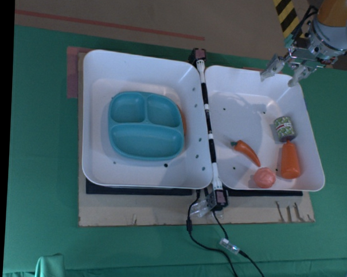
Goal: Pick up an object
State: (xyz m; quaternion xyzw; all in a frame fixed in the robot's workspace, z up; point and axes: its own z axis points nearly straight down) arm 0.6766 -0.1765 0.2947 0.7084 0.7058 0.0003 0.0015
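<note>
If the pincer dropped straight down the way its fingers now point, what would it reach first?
Probably the bare floor of the right bin near its far rim. The pincer hangs open above that far right corner, and the can and the other items lie nearer the camera. Height is hard to judge from this slant.

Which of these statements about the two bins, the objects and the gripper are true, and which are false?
1. The blue tray lies in the left bin. True.
2. The gripper holds the orange pepper. False: it is open above the right bin's far edge, holding nothing.
3. The can sits beside the orange bottle. True.
4. The pink ball is on the tray. False: it is in the right bin.
</note>
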